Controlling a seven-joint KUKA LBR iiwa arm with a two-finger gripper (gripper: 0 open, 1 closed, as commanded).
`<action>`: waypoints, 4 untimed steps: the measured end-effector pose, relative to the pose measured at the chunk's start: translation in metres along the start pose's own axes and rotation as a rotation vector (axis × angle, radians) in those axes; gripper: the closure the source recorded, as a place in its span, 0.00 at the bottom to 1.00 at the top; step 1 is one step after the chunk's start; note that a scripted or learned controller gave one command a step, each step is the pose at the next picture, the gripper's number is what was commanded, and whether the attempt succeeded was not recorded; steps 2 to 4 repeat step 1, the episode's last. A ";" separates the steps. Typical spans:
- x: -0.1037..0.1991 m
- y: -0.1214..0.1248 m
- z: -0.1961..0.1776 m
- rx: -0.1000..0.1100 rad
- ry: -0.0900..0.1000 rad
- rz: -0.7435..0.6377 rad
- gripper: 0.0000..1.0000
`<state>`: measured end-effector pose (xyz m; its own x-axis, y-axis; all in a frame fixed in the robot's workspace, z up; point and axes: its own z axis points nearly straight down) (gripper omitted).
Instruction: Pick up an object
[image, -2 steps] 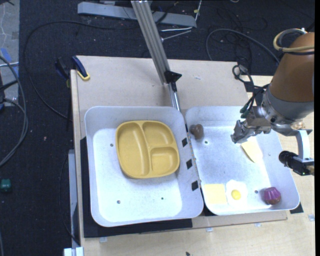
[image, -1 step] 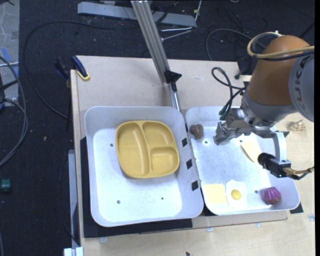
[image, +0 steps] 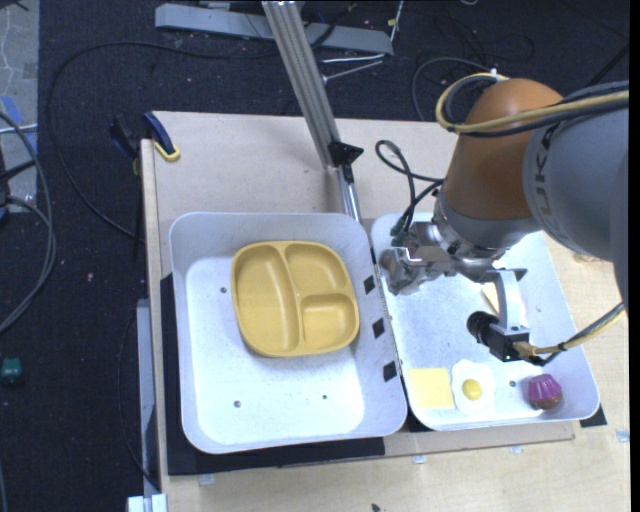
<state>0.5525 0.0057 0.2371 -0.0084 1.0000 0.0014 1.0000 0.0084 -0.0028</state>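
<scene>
Looking down on your bench, you see the grey KUKA arm (image: 560, 150) with its glossy orange band reaching in from the right over the right-hand white bin (image: 575, 330). Its metal gripper (image: 405, 268) hangs low above that bin's upper left corner, close to the wall shared with the neighbouring bin; nothing sits between its fingers, and you cannot tell how wide they stand. Candidates for picking lie along the right bin's near edge: a flat, pale yellow square slice (image: 431, 388), a round fried-egg toy (image: 473, 389) with a raised yolk just beside it, and a ribbed purple object (image: 544, 391) further right. All three rest well apart from the gripper. A black fitting on the wrist (image: 497, 335) and a yellow cable hang over the bin's middle, partly hiding its floor. The left bin (image: 200, 400) holds a smooth yellow plastic plate (image: 295, 298) with three compartments. A ribbed metal pole (image: 305, 75) slants across the wooden benchtop (image: 240, 165) behind.
</scene>
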 end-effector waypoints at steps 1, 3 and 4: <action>0.052 0.002 0.013 -0.001 0.000 0.000 1.00; 0.052 0.002 0.013 -0.001 0.000 0.000 1.00; 0.052 0.002 0.013 -0.001 0.000 0.000 1.00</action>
